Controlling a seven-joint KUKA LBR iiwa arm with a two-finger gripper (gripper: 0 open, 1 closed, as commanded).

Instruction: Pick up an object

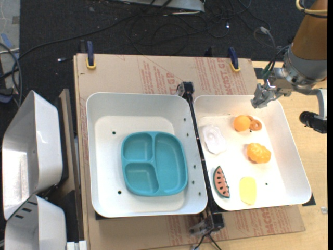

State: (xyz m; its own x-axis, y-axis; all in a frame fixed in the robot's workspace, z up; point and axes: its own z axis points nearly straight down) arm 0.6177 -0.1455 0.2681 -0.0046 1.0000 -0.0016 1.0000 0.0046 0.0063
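The right bin (291, 155) holds several small items: an orange ball (242, 123) with a small orange ring beside it, a lumpy orange piece (258, 153), a white object (213, 139), a watermelon slice (221, 182) and a pale yellow piece (248, 190). My gripper (260, 99) hangs over the bin's far edge, up and to the right of the orange ball, apart from it. Nothing shows between its fingers.
The left bin (99, 139) holds a teal divided plate (154, 163). A black divider runs between the two bins. Blue clamps sit on the board's far edge. White tubs stand off the bench at the left.
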